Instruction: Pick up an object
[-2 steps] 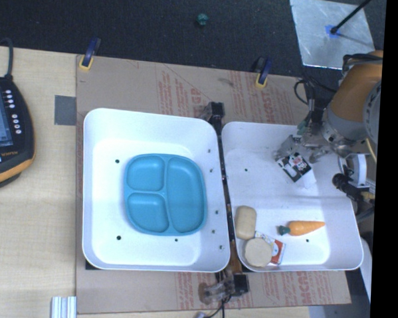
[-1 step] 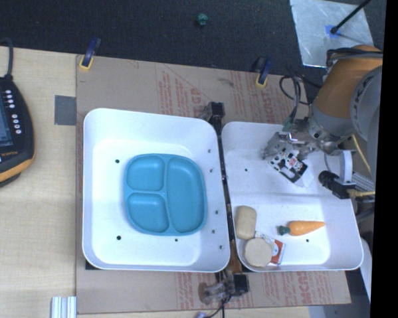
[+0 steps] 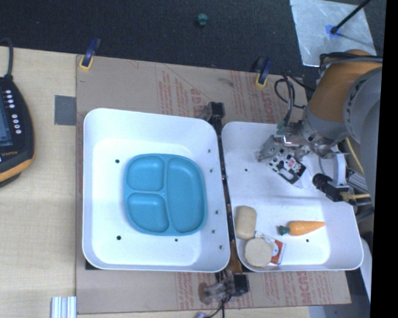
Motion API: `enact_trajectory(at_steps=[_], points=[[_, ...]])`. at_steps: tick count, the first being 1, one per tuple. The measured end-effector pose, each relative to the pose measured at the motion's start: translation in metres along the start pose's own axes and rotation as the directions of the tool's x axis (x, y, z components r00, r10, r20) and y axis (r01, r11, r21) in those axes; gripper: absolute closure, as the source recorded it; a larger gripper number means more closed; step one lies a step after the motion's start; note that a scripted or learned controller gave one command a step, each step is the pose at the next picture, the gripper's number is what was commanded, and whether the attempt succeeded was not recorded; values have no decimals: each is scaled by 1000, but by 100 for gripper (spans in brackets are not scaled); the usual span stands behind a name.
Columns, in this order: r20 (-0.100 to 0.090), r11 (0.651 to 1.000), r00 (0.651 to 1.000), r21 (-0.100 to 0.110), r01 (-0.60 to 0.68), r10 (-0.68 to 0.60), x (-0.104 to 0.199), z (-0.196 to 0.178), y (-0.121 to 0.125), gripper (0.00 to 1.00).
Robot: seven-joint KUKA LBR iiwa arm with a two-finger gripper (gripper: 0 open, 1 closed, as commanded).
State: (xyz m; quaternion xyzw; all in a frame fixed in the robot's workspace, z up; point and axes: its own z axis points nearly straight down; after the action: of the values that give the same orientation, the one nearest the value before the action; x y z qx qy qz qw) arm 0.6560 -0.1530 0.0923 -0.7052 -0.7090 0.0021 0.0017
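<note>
From where I stand, the grey arm (image 3: 345,96) comes in from the right, its orange band cut off by the frame edge. Its end effector (image 3: 284,155) hangs low over the far part of the right bin (image 3: 340,259); it reads as a tangle of metal and black parts with a small red mark, and I cannot tell how it stands or whether anything sits in it.

Near the front of that bin lie the loose objects. An orange carrot (image 3: 304,227) rests on its side, well apart from the end effector. To its left a pale, bread-like roll (image 3: 245,221) sits close against the bin's left wall. Just in front of it lies a round tan piece (image 3: 256,252), touching a small packet with red print (image 3: 277,249) that is partly hidden under it.

The left bin (image 3: 101,249) holds a blue divided plate (image 3: 165,194), lying flat in the middle. On the bench at far left, a control pendant (image 3: 4,135) is cropped by the frame edge.
</note>
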Motion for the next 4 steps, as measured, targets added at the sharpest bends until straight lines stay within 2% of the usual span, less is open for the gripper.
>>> enact_trajectory(at_steps=[1,2,3,4], points=[[-1,1000,1000,3,1,-1,21,1,0,0],[0,1000,1000,-4,-3,3,-32,0,0,0],[1,1000,1000,-1,-1,1,0,1,-40,0],[-1,1000,1000,-3,-1,1,-29,0,-1,0]])
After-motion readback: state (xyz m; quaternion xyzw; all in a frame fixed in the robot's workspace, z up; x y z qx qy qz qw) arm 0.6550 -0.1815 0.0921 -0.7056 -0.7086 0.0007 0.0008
